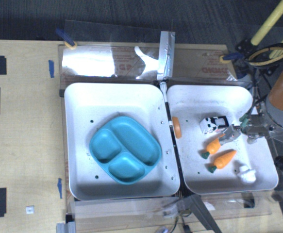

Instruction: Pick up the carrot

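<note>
End effector point(230, 134) hovering over upper carrot point(212, 145), finger state you cannot tell; second carrot point(224, 159) lying just below, risking you grabbing both.

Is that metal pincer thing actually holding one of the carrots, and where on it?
It cannot be told: the pincer sits at the upper carrot's thick end, too blurred to show a hold.

On the table, the left bin point(78, 101) holds a divided tray point(125, 148) at centre; the right bin point(194, 98) holds two carrots point(212, 145) point(223, 159) near centre, a cow figure point(213, 124) at 12 o'clock of them, end effector point(231, 132) touching the upper carrot.
</note>
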You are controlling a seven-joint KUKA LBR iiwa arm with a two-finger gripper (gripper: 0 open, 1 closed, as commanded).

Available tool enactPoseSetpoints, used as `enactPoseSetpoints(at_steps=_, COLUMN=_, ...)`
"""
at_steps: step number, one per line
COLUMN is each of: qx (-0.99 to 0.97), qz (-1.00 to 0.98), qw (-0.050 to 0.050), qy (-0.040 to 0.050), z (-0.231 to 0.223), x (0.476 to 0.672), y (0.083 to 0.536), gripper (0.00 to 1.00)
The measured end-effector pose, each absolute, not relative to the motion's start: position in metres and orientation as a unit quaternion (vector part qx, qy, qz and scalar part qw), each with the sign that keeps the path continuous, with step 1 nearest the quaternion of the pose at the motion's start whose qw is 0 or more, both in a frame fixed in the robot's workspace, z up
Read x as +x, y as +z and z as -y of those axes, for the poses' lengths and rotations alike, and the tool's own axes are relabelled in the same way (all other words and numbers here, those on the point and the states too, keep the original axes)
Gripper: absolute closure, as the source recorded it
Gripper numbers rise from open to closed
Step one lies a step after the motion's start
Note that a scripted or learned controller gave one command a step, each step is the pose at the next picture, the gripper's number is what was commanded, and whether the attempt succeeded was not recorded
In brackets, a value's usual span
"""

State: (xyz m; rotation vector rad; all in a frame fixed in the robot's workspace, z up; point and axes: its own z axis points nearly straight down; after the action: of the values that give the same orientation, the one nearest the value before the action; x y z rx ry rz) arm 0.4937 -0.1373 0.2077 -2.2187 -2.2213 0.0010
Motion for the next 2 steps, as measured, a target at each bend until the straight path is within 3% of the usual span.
enactPoseSetpoints(at_steps=1, qx=-0.733, qz=0.68, qw=-0.003, qy=-0.0025, z=0.136, x=0.523, y=0.088, gripper=0.0)
enactPoseSetpoints(at_steps=2, qx=-0.734, qz=0.679, qw=-0.005, qy=-0.0028, z=0.137, x=0.524, y=0.098, gripper=1.0)
